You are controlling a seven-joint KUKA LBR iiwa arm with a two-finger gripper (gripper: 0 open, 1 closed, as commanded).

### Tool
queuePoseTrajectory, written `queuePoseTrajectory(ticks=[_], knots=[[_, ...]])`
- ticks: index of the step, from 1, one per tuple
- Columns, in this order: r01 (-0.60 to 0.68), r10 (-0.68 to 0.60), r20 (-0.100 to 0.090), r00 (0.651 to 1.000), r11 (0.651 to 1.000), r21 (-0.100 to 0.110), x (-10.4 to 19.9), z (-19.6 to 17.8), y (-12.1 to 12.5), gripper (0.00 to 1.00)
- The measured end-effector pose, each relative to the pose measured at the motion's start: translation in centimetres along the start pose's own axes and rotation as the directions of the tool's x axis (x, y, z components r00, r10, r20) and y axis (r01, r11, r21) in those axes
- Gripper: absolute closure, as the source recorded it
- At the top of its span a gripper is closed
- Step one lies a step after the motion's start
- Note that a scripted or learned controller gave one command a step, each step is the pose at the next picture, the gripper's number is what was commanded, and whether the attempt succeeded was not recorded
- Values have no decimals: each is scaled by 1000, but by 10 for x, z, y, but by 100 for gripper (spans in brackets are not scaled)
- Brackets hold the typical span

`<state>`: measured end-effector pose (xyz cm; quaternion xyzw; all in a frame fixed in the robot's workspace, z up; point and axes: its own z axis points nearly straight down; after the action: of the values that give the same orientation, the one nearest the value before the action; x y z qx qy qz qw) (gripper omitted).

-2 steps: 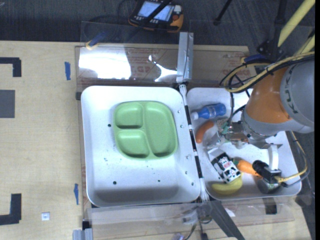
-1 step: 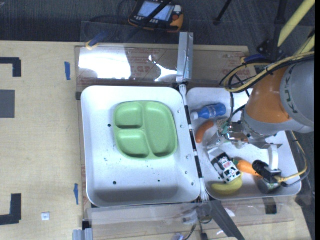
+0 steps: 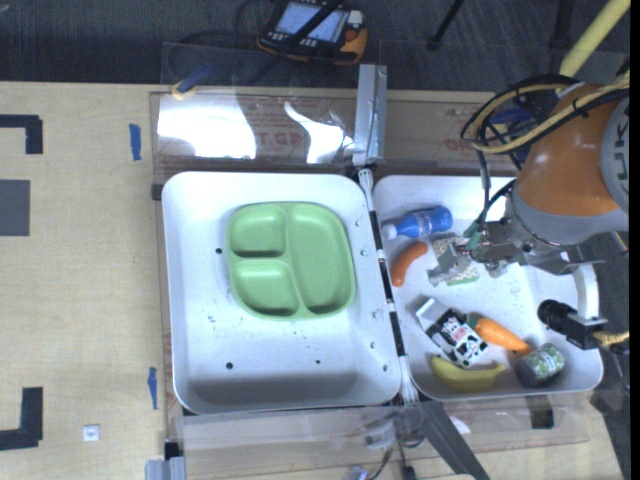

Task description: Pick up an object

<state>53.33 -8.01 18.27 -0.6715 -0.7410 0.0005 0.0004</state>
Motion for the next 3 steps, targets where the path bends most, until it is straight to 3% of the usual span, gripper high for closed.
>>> queuePoseTrajectory(ticks=[1,2,3], knots=[[101,-101,2,995,995,-6,-70,97,56,0],[32,-32,0,999,999,-6,-71,97,54,0],[33,-32,3,999,999,-9,-72,88,55,100]])
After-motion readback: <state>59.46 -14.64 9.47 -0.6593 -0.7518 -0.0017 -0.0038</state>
